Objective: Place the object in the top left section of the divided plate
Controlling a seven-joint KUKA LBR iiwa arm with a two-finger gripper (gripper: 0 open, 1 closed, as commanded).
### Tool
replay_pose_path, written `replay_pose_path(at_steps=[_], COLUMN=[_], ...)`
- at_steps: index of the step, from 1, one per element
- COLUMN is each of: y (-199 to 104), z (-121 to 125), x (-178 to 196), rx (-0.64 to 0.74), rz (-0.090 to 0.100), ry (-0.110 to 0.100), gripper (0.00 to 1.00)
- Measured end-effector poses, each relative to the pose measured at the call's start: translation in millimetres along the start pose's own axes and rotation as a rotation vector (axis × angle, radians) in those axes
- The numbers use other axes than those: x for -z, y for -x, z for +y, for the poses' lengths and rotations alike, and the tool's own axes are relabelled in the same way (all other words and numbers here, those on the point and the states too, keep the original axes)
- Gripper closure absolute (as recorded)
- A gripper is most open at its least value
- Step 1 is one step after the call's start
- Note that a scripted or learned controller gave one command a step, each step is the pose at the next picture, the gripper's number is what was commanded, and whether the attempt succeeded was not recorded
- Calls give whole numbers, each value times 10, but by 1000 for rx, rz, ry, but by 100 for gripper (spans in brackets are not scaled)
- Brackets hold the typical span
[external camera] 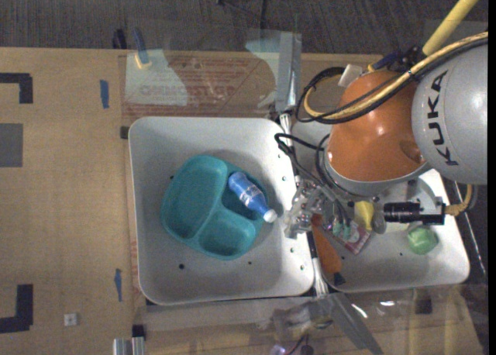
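A teal divided plate [194, 198] lies in the left bin [155, 144]. A small blue plastic bottle [248, 195] with a white cap lies on its side in the plate's upper right section, and the cap pokes over the plate's right rim. My gripper [299, 215] hangs over the divide between the two bins, just right of the bottle's cap, with a small gap between them. Nothing shows in its grasp. The orange band and grey wrist cover much of the right bin.
The right bin [453, 268] holds a green object [422, 239], a yellow piece [363, 211], an orange carrot-like item [328, 253] and a pinkish packet [353, 236]. A clear sheet [194, 78] lies on the bench behind the left bin.
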State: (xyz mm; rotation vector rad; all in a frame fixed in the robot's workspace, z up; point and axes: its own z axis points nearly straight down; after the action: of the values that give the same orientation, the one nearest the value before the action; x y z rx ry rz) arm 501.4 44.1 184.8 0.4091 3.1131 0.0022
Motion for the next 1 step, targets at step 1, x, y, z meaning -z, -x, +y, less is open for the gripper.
replay_pose_path(at_steps=[1], y=[-130], z=[51], x=[2], rx=[-63], rz=[2], ry=[0], gripper=[100])
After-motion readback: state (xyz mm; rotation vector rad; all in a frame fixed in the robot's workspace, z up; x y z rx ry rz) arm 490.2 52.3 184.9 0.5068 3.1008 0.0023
